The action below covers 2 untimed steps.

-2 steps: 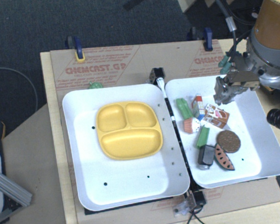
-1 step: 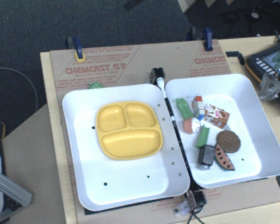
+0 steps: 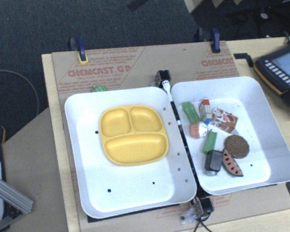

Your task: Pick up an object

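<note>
Left shallow white bin (image 3: 90, 185): yellow three-compartment plastic plate (image 3: 133, 133) centred.
Right shallow white bin (image 3: 269, 125): small items clustered at left-centre. Listed: green stick-shaped piece (image 3: 190, 112), far; round brown disc (image 3: 237, 146); red watermelon-slice toy (image 3: 232, 164), near; dark grey block (image 3: 213, 161) just beside slice.
Jaws: state cannot be told.
Pick advised: brown disc, least crowded; vertical descent, jaws spread across its width, neighbours avoided.

Small toys (image 3: 215, 136) clustered in right bin (image 3: 269, 125) (watermelon slice (image 3: 232, 164) nearest) — lying flat.
</note>
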Each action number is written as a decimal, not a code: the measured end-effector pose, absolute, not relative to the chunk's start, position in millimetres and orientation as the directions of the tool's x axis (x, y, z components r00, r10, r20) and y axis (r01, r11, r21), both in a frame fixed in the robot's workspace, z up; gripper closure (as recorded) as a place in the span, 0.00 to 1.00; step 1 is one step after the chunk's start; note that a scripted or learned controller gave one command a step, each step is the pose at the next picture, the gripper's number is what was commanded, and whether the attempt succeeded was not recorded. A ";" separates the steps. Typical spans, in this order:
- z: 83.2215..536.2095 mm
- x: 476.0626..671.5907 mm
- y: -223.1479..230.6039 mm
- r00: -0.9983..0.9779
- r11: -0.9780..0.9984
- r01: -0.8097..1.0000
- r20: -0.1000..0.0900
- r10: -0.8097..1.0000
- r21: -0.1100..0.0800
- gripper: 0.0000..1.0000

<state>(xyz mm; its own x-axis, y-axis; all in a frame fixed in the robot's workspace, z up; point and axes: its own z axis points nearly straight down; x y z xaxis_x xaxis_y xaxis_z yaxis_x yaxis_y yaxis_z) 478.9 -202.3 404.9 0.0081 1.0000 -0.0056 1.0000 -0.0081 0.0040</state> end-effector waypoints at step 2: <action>380.3 479.4 -223.8 -0.001 0.001 1.000 -0.001 1.000 0.000 1.00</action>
<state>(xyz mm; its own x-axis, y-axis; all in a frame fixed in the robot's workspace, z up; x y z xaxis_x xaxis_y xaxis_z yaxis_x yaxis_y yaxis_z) 479.4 -223.8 380.3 -0.0013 1.0000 -0.0007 1.0000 0.0013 -0.0001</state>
